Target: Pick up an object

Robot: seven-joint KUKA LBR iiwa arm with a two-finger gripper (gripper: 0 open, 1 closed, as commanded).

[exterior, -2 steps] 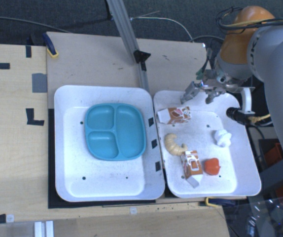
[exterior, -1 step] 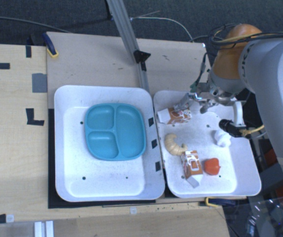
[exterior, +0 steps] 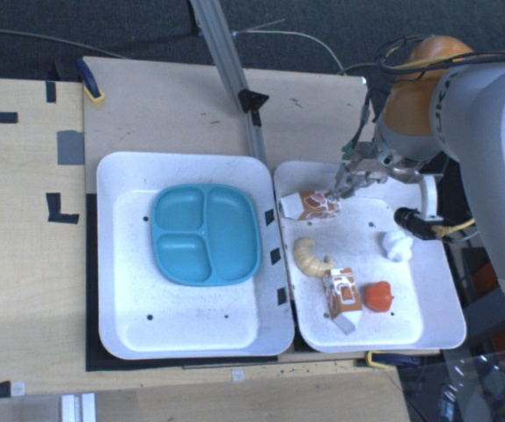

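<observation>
Two white bins are lying side by side: the left bin [exterior: 120, 323] is holding one blue divided plate [exterior: 206, 234], and the right bin [exterior: 437, 323] is holding five things. Nearest are sitting one red tomato [exterior: 377, 296] and one orange-white carton [exterior: 343, 294], then one croissant [exterior: 311, 258] and one white piece [exterior: 398, 246]. Farthest, a second small carton [exterior: 310, 205] is lying under the gripper [exterior: 347, 183], whose fingers I cannot judge. It is probably light, stiff and somewhat crushable; taking it across its narrow sides seems best.

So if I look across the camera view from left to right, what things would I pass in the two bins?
Blue divided plate → croissant → orange-and-white carton → red tomato → small white object.
</observation>
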